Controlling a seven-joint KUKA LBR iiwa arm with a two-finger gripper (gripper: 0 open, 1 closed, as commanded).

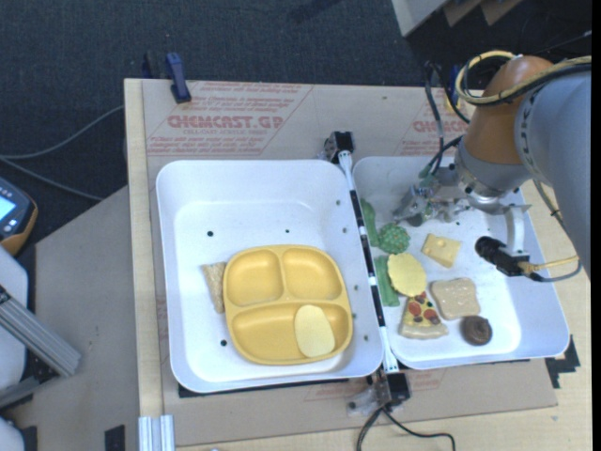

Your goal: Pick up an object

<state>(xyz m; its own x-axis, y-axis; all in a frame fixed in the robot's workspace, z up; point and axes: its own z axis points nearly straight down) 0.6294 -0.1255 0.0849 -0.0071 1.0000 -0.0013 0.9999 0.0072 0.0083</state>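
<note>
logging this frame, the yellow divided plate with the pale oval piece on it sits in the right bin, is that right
Not quite: the camera view shows the yellow divided plate in the left bin, not the right. The pale oval piece does lie on it, in its large compartment.

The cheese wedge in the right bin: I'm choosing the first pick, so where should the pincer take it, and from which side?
Probably straight from above, closing across the cheese wedge on its two longer flat sides. It lies flat and apart from the others, with bare bin floor all round, so the fingers have room. The pincer hangs just up and left of it.
</note>
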